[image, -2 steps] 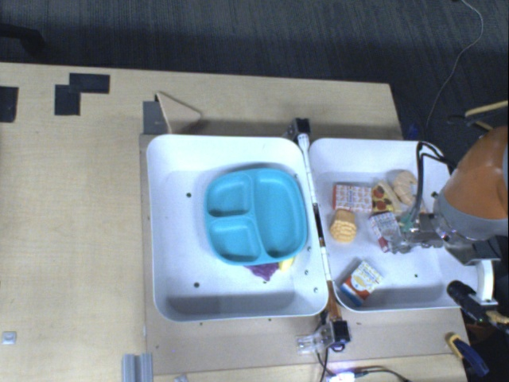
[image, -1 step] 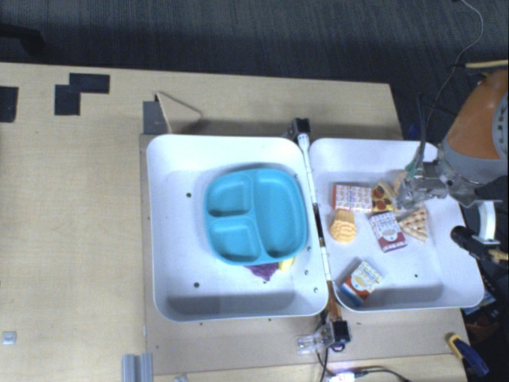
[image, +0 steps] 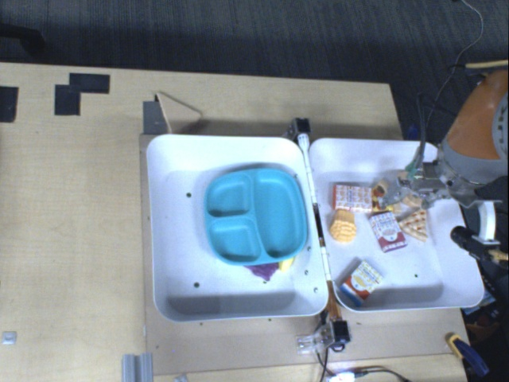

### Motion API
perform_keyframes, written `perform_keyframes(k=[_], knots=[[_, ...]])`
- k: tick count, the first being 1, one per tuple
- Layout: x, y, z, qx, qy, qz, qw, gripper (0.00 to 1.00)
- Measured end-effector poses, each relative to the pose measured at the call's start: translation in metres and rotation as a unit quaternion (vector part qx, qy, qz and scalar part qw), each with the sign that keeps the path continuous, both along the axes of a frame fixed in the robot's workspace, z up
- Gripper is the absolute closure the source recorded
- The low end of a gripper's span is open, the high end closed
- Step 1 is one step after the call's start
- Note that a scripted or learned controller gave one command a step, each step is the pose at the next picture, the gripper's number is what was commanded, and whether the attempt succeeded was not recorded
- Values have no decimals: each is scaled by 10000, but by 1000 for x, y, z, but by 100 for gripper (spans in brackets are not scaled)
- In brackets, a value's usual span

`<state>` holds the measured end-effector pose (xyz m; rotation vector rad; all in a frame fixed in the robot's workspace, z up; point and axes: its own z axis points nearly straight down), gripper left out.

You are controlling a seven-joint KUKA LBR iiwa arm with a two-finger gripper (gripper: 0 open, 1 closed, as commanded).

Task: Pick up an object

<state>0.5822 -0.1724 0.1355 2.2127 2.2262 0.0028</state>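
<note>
Nearest us, a small red, yellow and white carton (image: pixel 362 282) lies tilted at the right bin's (image: pixel 453 289) near wall. Left bin (image: pixel 171 213): large blue plastic compartment tray (image: pixel 256 213) over a purple scrap (image: pixel 264 271). Right bin: red-and-white packet (image: pixel 351 197), second red-and-white packet (image: pixel 386 231), yellow ridged corn piece (image: pixel 343 225), tan waffle piece (image: pixel 415 223). Gripper (image: pixel 406 186) sits low at the far packets; we cannot tell its jaw state.
</note>
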Motion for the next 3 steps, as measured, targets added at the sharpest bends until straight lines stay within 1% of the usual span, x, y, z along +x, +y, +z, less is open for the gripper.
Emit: perform_keyframes(k=[1,2,3], knots=[[-66,5,-48,-8,-27,-15,10000,0],[-64,5,-37,-12,-49,0,10000,100],[-45,61,70,5,-11,1,10000,100]])
